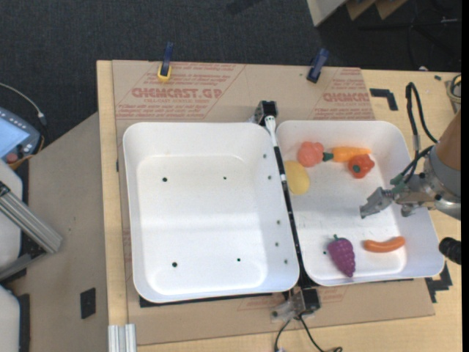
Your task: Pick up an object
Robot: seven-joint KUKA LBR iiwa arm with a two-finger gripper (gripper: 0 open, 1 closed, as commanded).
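The right bin (322, 218) holds several toy foods. A pink-red round fruit (311, 153) lies at the back, with an orange carrot (349, 152) and a small red pepper (360, 167) to its right. Against the bin's left wall rests a yellow lemon (297, 176). A purple bunch of grapes (341, 255) and an orange chilli (383, 245) lie near the front. My gripper (374, 204) hangs over the right half of this bin, above bare floor, between the red pepper and the chilli. Nothing shows in its grasp.
The left bin (146, 218) stands beside the right one, the two sharing a middle rim (282, 189). Clamps (317, 64) hold the cardboard sheet at the back. A black cable (412, 116) loops by the right bin's far right corner.
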